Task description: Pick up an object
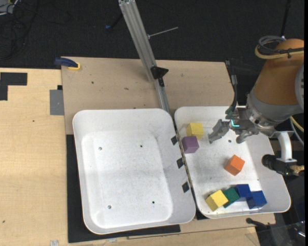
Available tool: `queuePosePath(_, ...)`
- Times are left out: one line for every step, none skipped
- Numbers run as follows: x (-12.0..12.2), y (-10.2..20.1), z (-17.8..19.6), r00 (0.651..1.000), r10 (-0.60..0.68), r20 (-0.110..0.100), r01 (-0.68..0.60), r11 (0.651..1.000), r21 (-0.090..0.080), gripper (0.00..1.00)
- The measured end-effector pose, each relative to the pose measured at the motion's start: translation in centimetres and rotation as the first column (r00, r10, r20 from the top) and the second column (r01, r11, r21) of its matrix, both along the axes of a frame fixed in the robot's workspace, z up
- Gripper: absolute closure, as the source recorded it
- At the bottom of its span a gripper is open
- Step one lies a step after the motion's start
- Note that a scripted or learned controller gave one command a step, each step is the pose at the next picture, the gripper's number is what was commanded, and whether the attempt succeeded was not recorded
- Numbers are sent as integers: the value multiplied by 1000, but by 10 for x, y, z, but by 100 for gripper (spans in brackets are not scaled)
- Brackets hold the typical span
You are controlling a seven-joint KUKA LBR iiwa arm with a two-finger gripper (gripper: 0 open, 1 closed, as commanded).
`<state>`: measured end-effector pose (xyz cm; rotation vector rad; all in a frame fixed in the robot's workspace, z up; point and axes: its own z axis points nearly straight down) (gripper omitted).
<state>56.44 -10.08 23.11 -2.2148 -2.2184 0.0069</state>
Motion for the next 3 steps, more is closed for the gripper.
queuePosePath(1, -1, 2, 1000, -4, 5, 4, 1000, -1, 0)
queuePosePath(2, 3, -62, 1000, -2, -2, 2, 1000, 0, 0)
queuePosePath(-6, 6, -125, 1000, -3, -3, 3, 1000, 0, 0)
